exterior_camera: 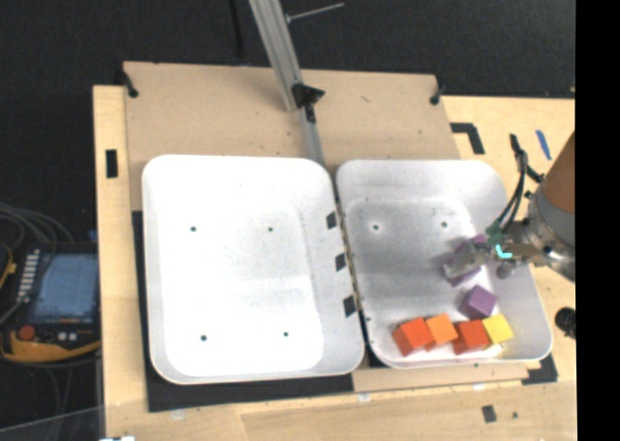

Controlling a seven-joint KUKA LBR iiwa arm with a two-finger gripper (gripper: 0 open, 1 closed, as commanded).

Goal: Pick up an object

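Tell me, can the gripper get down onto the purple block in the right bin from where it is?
Probably yes. The gripper hangs inside the right bin, just above the purple block, whose top is uncovered. The yellow block and red block crowd its near side, which could hinder the fingers.

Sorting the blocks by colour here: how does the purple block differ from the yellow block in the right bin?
The purple block is purple and stands apart, above the row; the yellow block is yellow and ends the row along the bin's near edge, beside a red-orange block. The purple one lies nearer the gripper. Both are small cubes of similar size.
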